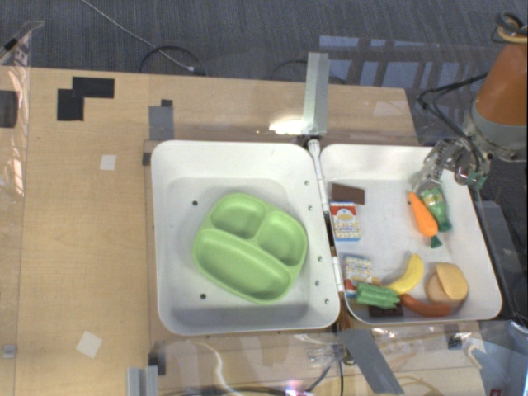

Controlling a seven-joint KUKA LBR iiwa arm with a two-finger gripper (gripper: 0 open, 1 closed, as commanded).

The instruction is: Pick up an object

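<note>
Orange plastic carrot with a green leafy top (427,212) lies near the far right corner of the right white bin (379,172), and the metal two-finger gripper (448,164) hangs just above its green end, apparently in the approach step. Whether it is released or clenched I cannot tell; glare and clutter blur its tip. Next it likely needs to descend and close squarely across the carrot. Nearby lie a yellow toy banana (407,274) and a tan round bun (447,283); the arm is cut off at the frame's edge.
</note>
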